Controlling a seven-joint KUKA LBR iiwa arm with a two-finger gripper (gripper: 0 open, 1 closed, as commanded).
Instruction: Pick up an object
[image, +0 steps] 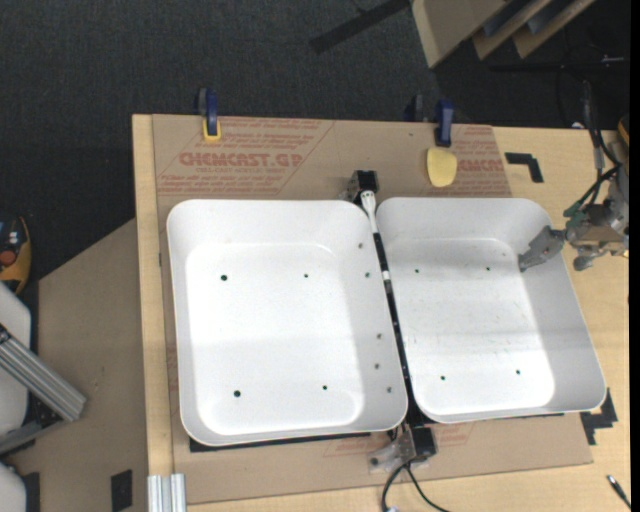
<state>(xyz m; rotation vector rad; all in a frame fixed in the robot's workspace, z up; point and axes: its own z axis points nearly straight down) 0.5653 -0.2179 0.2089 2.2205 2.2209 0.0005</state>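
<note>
Object (441, 167) for picking, best guess: small pale-yellow lump, lying on the cardboard sheet (250, 150) that covers the bench (100, 300), behind the right bin (585, 350), just below a blue clamp (444, 120). Outside both bins, close to the right bin's back rim but apart from it. Not certain it counts as the target; nothing else loose spotted.

Camera view: left bin (180, 300) and right bin side by side, rims touching along the middle seam. Only small black dots on the white floors. Pincer (540, 250) at the right bin's far right side, over the upper right corner area, reaching in from the right at a slant. Released or clenched: cannot tell, too small and grey on white. Nothing seen in its grip. Well apart from the yellow lump, which sits to its left and further back.

Progress, judged from this: pick not done, nothing lifted, Object untouched on the sheet. Left to do: get the pincer to something, come down over it, close, lift. Early stage or a miss; cannot say which.
</note>
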